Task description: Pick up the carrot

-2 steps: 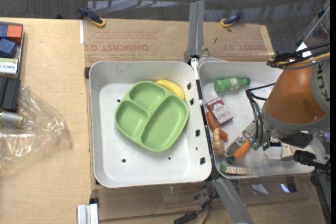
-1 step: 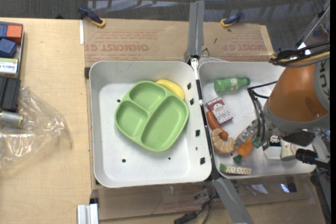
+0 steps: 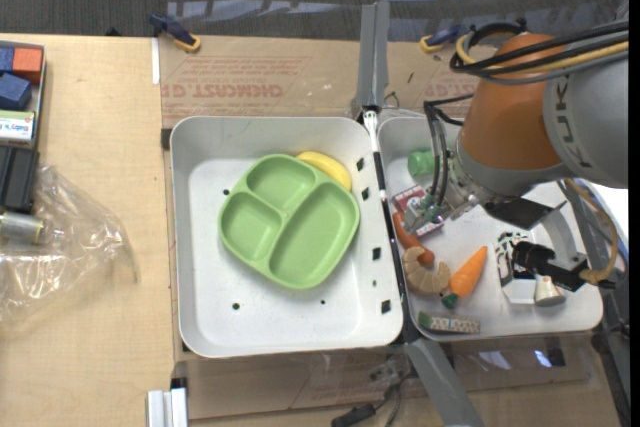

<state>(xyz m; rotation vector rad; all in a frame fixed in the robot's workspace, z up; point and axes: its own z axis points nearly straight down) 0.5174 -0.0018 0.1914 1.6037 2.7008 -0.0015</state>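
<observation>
Carrot point(image 3: 468, 272) lying tilted in right bin point(image 3: 575, 315), touching tan toy point(image 3: 425, 273). Pincer point(image 3: 438, 205) hovering up-left of it; whether wide or narrow, you cannot tell. You are aiming for thick middle, closing across its width, clearing toy.

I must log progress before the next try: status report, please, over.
Gripper over right white bin. Orange toy carrot with green tip lies on bin floor, not held. Tan pastry-shaped toy close beside it.
</observation>
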